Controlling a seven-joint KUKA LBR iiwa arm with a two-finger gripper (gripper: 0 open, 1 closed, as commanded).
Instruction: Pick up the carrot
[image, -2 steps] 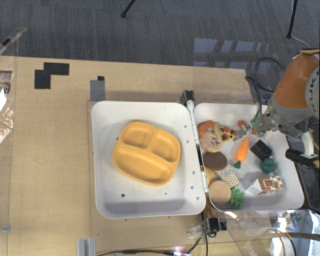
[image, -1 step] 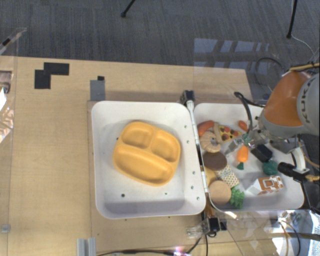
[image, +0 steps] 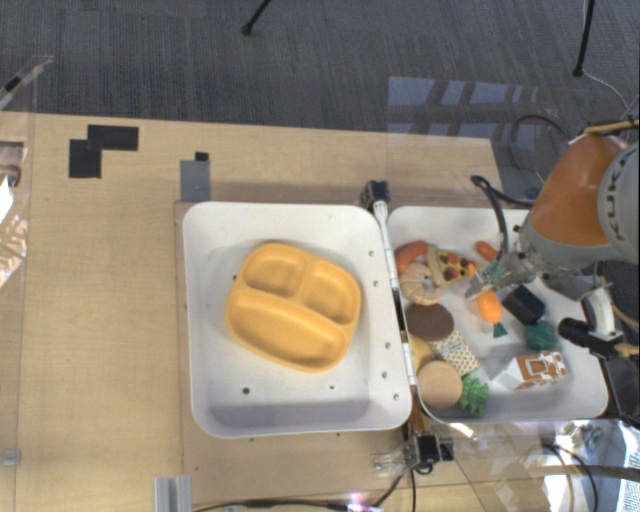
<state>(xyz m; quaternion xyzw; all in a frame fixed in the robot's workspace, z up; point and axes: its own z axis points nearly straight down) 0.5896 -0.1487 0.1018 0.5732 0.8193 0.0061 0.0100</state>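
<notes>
Two white bins sit side by side on the bench. Nearest the camera in the right bin (image: 598, 404): a green broccoli-like toy (image: 474, 394), a round tan piece (image: 438, 382), a small printed carton (image: 541, 369). Mid-bin lies the carrot (image: 489, 307), small, orange, tilted, w/ a black block (image: 524, 303) just beside it on the right and a brown disc (image: 431, 321) to its left. My gripper (image: 491, 280) hangs right over the carrot's upper end; I can't tell from this angle how the claw stands, and I see nothing clearly between it. Left bin (image: 200, 300) holds a yellow divided plate (image: 294, 305).

I'd judge the step is the final descent. To do it well I'd centre across the carrot's narrow width, keep clear of the black block, and lift slowly, since the toy looks smooth and may slip.
</notes>
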